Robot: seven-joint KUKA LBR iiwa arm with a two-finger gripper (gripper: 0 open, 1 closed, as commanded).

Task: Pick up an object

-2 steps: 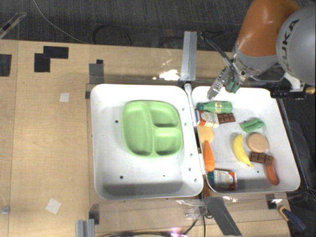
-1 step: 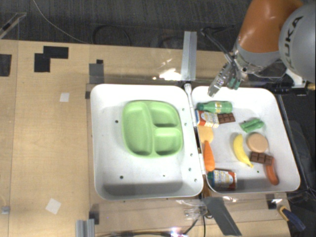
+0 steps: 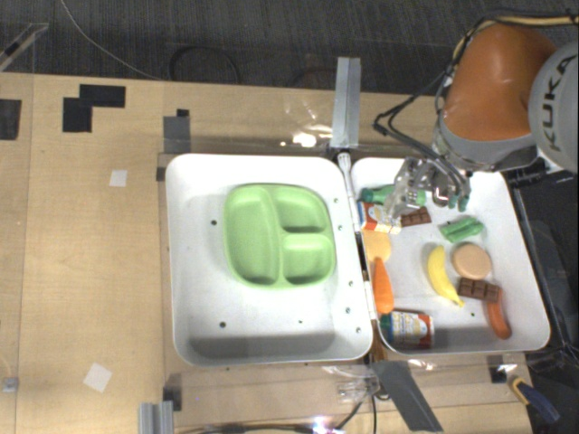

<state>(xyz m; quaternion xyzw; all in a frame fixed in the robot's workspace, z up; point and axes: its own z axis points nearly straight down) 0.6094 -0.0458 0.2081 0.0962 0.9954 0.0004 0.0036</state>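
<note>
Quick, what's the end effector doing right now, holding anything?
End effector: low over the right bin; its grip cannot be told, and nothing is seen in it.

The bins (image 3: 185, 269) are looking like smooth white plastic, the green tray (image 3: 276, 233) matt plastic, the bench (image 3: 81, 269) pale wood, the gripper (image 3: 418, 191) shiny metal.

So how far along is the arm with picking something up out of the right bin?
Nothing looks lifted yet. The gripper is down in the right bin, near the top left beside a chocolate bar; I can't tell whether it has anything. The banana, carrot and can lie in that bin. A grasp and lift are left.
</note>
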